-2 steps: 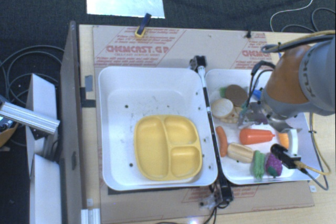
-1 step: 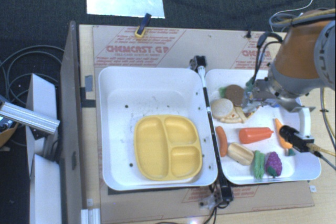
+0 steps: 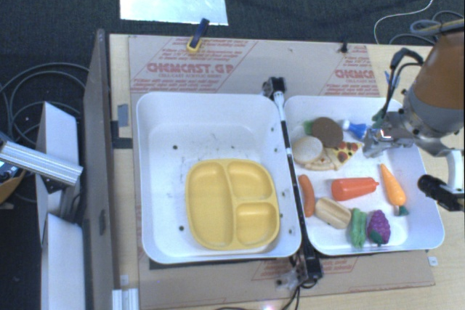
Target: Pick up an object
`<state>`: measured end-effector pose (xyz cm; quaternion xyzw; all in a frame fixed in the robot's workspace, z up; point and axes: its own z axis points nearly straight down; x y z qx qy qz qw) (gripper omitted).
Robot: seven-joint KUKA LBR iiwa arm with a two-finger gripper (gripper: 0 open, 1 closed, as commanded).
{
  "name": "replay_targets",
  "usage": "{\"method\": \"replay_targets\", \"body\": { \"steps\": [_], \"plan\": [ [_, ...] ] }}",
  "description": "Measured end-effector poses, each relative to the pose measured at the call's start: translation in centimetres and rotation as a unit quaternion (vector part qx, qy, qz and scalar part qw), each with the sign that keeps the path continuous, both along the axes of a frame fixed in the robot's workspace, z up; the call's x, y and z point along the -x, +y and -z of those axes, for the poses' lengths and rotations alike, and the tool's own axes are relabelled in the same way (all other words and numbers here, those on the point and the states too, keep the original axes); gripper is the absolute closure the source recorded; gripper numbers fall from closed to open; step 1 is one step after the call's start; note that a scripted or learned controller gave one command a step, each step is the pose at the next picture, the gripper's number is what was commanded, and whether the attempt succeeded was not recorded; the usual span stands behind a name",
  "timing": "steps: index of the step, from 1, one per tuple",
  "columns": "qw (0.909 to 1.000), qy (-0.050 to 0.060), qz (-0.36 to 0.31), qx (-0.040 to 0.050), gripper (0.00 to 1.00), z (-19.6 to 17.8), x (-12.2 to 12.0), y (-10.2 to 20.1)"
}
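Note:
The right bin [image 3: 425,236] holds several toy foods. Among them are a brown round patty [image 3: 327,131], a white round piece [image 3: 307,149], a pizza slice [image 3: 340,155] and a small blue item [image 3: 357,129]. Nearer the front lie a red-orange pepper [image 3: 354,188], an orange carrot [image 3: 393,186], a sausage [image 3: 306,195], a bread roll [image 3: 333,213], a green vegetable [image 3: 357,226] and purple grapes [image 3: 378,226]. My gripper [image 3: 379,137] hangs low over the bin's back right part, just right of the blue item and above the carrot's tip. Nothing shows held in it.
The left bin [image 3: 160,156] contains a yellow divided plate [image 3: 232,202]. A black clip [image 3: 275,87] sits at the back where the bins meet. A black part [image 3: 440,192] juts in at the right bin's right rim. Cables lie on the floor at left.

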<state>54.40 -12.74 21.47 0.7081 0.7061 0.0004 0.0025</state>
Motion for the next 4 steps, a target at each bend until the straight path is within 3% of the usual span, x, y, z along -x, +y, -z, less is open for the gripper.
{"method": "replay_targets", "body": {
  "steps": [1,2,3,4],
  "plan": [
    [1.0,0.001,-0.003,-0.0009,0.0,0.0,0.0,0.4],
    [1.0,0.005,-0.002,-0.0026,0.0,6.5,1.8,2.5],
    [0.9999,-0.012,-0.002,0.0037,0.0,10.9,1.1,3.6],
    [0.9999,-0.015,-0.002,0.005,1.0,9.8,1.0,3.5]
  ]
}}
